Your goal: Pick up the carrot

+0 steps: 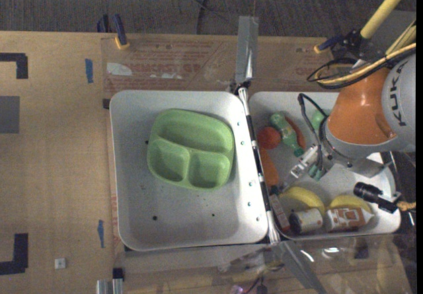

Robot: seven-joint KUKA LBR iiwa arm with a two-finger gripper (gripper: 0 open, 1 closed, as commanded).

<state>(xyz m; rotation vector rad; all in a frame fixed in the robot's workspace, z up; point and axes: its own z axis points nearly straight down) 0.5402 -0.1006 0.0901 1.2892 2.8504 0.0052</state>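
Observation:
The carrot [269, 166] is a slim orange piece lying lengthwise against the left wall of the right bin [391, 223], just below a red round fruit [267, 137]. My gripper [309, 167] hangs low over the middle of the right bin, a short way right of the carrot and apart from it. The grey arm with its orange band [357, 117] covers the bin's right half. Nothing orange shows at the gripper's tip.
Around the carrot lie a green bottle [286, 131], a thin red-orange piece [300, 134], two yellow fruits [303, 197] [348, 202], a can [305, 220] and a small brown bottle [347, 219]. The left bin [125, 174] holds a green divided plate [191, 148].

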